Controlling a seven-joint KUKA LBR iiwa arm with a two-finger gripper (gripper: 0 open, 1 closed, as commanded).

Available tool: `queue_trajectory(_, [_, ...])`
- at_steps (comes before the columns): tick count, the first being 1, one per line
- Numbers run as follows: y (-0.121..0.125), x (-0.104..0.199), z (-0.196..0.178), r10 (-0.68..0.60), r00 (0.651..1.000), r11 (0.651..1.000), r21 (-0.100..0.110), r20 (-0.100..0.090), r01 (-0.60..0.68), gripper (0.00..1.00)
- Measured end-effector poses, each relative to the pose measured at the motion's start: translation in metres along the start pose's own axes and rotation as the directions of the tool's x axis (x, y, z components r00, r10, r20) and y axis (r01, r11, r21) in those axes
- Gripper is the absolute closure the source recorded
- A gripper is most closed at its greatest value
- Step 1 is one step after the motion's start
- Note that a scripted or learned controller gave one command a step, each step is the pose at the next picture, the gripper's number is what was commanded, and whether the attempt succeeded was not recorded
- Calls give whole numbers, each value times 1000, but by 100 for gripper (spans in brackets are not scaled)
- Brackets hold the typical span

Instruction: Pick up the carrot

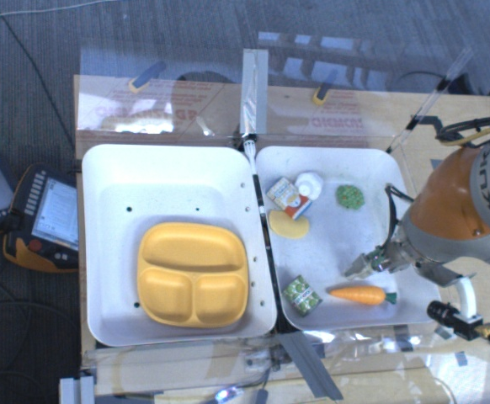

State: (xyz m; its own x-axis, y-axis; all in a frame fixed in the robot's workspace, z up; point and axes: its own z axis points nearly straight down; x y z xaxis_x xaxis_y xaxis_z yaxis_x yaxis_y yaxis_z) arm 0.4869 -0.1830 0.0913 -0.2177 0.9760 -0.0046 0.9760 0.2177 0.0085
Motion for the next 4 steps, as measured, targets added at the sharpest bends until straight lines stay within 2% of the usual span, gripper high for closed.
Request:
queue_trajectory(1, [44, -41, -123, 116, 993, 993, 14, -1, -116, 100])
queue_trajectory(2, [-14, -39, -40, 384, 923, 923, 18, 2, -384, 100])
queue_trajectory(3, [-9, -34, -221, 309, 951, 951, 14, 2, -309, 100])
queue_trajectory(4, [-8, -12, -22, 383, 924, 923, 20, -2, -383, 100])
